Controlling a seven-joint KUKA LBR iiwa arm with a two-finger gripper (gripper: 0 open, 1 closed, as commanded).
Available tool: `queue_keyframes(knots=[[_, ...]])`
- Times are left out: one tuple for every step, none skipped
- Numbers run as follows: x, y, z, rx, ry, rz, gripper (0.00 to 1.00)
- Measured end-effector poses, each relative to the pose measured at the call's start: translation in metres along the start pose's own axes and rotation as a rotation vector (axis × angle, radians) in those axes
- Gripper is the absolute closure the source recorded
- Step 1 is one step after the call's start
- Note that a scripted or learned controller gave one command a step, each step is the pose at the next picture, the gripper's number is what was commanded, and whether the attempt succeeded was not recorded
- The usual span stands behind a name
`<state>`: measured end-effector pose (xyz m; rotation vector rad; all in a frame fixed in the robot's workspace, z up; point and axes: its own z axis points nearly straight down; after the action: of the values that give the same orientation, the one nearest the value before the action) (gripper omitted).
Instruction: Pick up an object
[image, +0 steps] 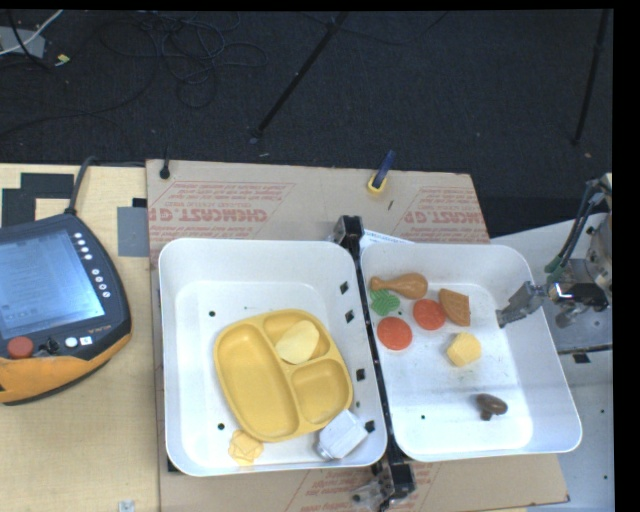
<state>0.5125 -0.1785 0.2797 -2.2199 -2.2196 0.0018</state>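
The right bin (545, 420) holds several small toy foods. A brown drumstick (402, 285) lies at the far left beside a green piece (383, 303). Near them are a red disc (394, 334), an orange-red disc (429, 314) and an orange-brown wedge (455, 305). A yellow cube (463, 350) sits mid-bin, and a dark brown lump (490, 405) lies toward the front. My gripper (522, 301) hovers over the bin's right side, to the right of the wedge and the cube, touching neither. Nothing shows in its grasp.
The left bin (190, 300) holds a yellow divided plate (260, 385) with a pale yellow slice (297, 342) on it. A small yellow piece (243, 447) and a white block (340, 435) lie by its front wall. An orange-edged teach pendant (55, 300) rests on the bench at left.
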Motion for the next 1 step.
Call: queue_keyframes(knots=[[0.1206, -0.0374, -0.0344, -0.001, 0.004, -0.012, 0.00]])
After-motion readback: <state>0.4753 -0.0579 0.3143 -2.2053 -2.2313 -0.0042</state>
